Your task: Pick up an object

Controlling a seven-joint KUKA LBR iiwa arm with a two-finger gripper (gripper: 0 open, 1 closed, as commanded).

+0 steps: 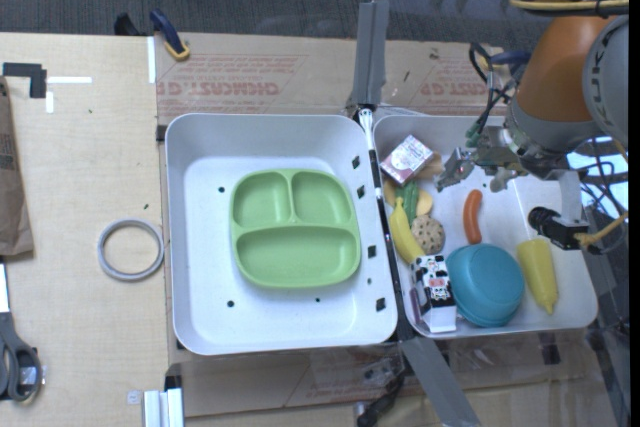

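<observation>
Orange sausage (472,215) sits just below the spread, empty claw (478,167); crowded neighbours near the bin's (585,315) back edge could spoil the grab.

Two white bins (190,245), one green plate (295,228), one blue bowl (487,283), one banana (404,233)

Bright, even light from above; soft shadows inside the shallow white plastic bins (190,245); the picture is a little blurry.
</observation>
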